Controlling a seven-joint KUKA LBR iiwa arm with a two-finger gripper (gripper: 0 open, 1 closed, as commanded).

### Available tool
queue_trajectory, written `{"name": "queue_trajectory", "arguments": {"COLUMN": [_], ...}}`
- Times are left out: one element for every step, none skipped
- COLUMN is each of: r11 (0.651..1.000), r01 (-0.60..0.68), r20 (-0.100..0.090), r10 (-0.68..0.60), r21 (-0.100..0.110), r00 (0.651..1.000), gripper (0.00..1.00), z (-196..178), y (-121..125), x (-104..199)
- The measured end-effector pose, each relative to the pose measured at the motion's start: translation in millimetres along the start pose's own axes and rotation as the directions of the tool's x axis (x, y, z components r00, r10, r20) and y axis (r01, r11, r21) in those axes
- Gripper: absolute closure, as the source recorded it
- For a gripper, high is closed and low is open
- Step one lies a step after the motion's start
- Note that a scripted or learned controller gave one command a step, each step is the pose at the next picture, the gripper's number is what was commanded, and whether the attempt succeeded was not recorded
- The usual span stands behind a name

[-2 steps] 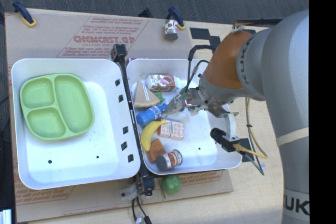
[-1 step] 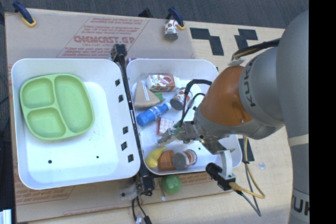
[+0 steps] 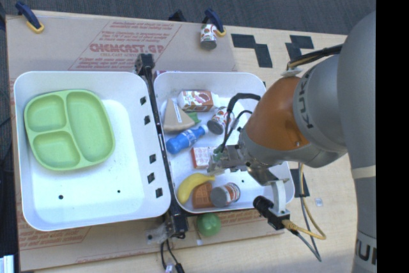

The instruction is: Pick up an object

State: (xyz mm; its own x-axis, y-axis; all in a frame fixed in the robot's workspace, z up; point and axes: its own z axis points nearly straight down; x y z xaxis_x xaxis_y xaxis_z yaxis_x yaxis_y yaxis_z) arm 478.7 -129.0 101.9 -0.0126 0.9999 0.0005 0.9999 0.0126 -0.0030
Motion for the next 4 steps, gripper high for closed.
{"name": "queue_trajectory", "arguments": {"r11": [1.000,1.000,1.000,1.000], "r01": [-0.007,-0.007,-0.005,-0.006], "r20": [0.002,0.000,0.002,0.001], "r10": [0.007,0.007,0.005,0.007], "r21": [-0.005,-0.003,-0.002,-0.003], "r00": [1.000,1.000,1.000,1.000], "gripper": [1.00,1.00,1.00,1.00], "z": [-132,-142,-115,-105], "y": [35,93,122,152], "x": [-1,23,11,14]}}
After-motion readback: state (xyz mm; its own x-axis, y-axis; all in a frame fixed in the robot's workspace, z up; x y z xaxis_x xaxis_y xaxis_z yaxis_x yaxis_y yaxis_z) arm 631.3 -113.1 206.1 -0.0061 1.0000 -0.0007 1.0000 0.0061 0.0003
